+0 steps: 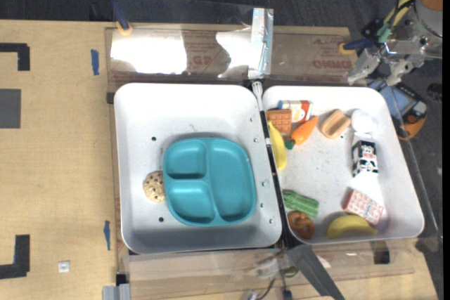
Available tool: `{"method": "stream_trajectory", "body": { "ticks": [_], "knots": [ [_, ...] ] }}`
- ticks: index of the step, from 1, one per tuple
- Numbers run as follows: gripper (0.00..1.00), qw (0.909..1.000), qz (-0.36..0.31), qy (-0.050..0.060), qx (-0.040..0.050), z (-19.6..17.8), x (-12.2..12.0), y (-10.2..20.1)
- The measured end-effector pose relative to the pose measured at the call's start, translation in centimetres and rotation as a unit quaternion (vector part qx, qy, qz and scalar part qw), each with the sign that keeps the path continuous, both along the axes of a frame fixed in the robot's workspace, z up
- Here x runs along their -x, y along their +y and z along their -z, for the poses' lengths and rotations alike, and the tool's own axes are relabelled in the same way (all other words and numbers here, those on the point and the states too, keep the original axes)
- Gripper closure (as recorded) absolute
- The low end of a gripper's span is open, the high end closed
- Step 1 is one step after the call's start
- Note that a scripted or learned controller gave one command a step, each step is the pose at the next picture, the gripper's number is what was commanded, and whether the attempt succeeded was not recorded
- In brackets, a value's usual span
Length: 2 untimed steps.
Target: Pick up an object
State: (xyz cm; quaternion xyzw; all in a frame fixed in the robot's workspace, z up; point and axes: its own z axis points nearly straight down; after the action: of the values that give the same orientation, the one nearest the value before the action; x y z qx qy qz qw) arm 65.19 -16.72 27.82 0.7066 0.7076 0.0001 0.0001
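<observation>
The right bin (401,172) holds several toy foods. Along its back lie an orange carton (299,109), a brown waffle (279,121), a carrot (304,131) and a bread roll (335,123). A banana (277,146) lies along the left wall. A white milk bottle (363,145) lies by the right side, with a pink box (363,205) below it. A yellow fruit (349,225), a green vegetable (301,202) and a reddish-brown fruit (301,224) sit near the front. My gripper (380,65) hangs above and behind the bin's back right corner, apart from every object.
The left bin (133,123) carries a teal divided plate (209,179) with a cookie (154,186) at its left edge. A clear plastic sheet (190,46) stands behind the bins. Cables and a grey arm base (422,3) crowd the upper right.
</observation>
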Motion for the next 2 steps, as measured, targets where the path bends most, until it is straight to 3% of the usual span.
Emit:
{"method": "stream_trajectory", "body": {
  "ticks": [1,2],
  "knots": [
    [0.00,0.9998,0.018,0.005,-0.0002,11.4,5.2,-5.5],
    [0.00,0.9978,-0.067,-0.003,-0.0052,18.2,8.4,-4.4]
  ]
}}
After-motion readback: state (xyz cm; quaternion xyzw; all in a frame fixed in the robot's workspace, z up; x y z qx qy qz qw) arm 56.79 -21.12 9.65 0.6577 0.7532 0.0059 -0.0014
